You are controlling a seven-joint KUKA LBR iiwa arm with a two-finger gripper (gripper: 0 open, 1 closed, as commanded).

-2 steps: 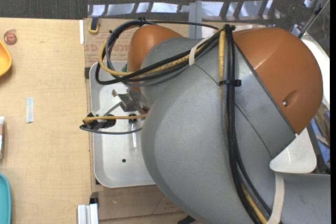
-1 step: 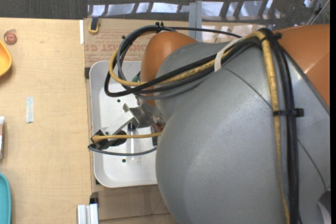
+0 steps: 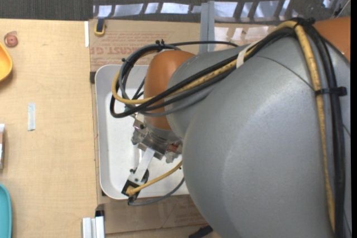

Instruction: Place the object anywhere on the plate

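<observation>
Gripper (image 3: 152, 143) sits under the orange band (image 3: 164, 83) of the arm (image 3: 262, 136), low over the white bin (image 3: 109, 136); how wide it stands cannot be told, for the wrist covers it from above. The arm's grey bulk hides most of the bin, so where the object lies cannot be told. Left of the bin, on the wooden bench (image 3: 56, 164), an orange dish edge (image 3: 4, 66) and a teal rim (image 3: 3, 212) touch the view's left border, well apart, with a small grey strip (image 3: 31, 117) between them.
</observation>
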